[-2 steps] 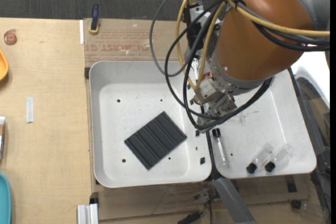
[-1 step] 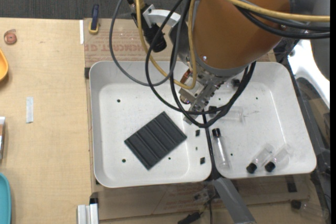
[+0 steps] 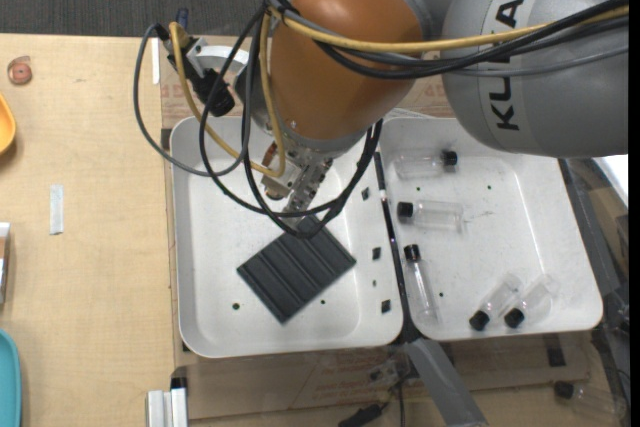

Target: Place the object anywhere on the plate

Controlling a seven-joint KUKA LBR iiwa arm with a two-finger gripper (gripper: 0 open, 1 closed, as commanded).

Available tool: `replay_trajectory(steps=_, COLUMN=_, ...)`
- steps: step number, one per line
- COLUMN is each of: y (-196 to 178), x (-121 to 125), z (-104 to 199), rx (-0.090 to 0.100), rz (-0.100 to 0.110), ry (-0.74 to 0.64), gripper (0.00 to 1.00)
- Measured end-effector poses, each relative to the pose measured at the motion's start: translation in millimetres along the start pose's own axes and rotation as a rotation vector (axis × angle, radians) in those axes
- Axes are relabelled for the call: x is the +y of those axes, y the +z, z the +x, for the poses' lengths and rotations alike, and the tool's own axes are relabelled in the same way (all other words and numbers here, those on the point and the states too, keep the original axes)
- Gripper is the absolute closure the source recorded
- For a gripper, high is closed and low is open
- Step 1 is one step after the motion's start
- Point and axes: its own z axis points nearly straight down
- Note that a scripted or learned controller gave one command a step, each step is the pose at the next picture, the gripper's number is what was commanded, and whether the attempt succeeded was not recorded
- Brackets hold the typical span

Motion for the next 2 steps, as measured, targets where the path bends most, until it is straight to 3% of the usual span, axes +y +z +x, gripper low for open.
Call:
replay_trajectory(steps=1, y=-39.0, x=46.0, z=9.0, rx=0.001, rz=0.001, ry=-0.15, gripper=1.0)
replay_trajectory(steps=2, y=-100.1, x=40.2, z=16.5, rx=0.001, rz=0.002, ry=-0.317, gripper=1.0)
